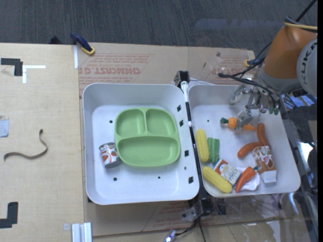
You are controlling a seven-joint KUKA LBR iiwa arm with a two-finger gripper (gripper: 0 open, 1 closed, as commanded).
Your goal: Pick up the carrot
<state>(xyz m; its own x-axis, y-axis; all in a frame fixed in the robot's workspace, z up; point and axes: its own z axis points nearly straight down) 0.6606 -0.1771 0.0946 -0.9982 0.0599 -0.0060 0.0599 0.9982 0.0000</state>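
The carrot [233, 123] is a small orange piece with a green top. It lies in the upper middle of the right bin [288, 185], its green end pointing left. My gripper [246, 118] hangs from the grey and orange arm directly over the carrot's right end, low and touching or nearly touching it. Part of the carrot is hidden beneath the gripper. The carrot still rests on the bin floor.
Near the carrot in the right bin are two sausages [250, 148], two corn cobs [202, 145], a green vegetable [213, 149], a small carton [264, 163], a packet [229, 173] and a red-orange piece [246, 178]. The left bin holds a green divided plate [147, 137] and a can [107, 154].
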